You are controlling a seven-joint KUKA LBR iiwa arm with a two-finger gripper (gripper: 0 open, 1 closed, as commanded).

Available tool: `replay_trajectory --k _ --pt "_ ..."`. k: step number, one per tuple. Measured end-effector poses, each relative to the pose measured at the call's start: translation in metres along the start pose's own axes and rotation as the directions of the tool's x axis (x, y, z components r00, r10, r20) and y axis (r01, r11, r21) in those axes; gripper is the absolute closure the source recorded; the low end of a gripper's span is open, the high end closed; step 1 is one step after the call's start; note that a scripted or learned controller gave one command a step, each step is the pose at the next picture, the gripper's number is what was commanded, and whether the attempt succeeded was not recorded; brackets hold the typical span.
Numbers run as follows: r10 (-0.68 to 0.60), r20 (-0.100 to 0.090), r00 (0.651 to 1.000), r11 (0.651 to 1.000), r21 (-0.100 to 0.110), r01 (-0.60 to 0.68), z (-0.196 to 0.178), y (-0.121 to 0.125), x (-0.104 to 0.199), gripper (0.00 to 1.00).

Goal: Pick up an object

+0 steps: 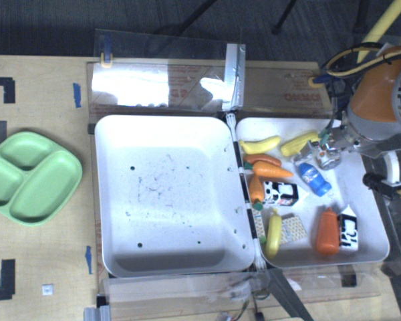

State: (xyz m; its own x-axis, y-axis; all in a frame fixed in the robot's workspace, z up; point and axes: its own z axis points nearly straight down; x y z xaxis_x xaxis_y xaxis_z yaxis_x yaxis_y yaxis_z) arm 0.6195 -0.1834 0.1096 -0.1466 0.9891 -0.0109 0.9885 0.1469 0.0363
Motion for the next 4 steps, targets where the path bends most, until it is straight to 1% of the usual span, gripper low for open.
replay_trajectory --k 1,2,3,4 --pt "-0.03 0.006 1.0 0.999 -0.011 0.03 0.0 -0.006 0.005 0.0" --pt "0.011 0.004 1.0 1.0 0.001 -0.011 0.001 0.001 0.007 0.0" --pt "0.039 0.004 0.999 0.999 -0.002 -0.039 0.001 0.003 0.012 0.0" --pt "0.08 0.0 0.997 0.997 0.006 -0.08 0.001 0.01 0.011 0.0"
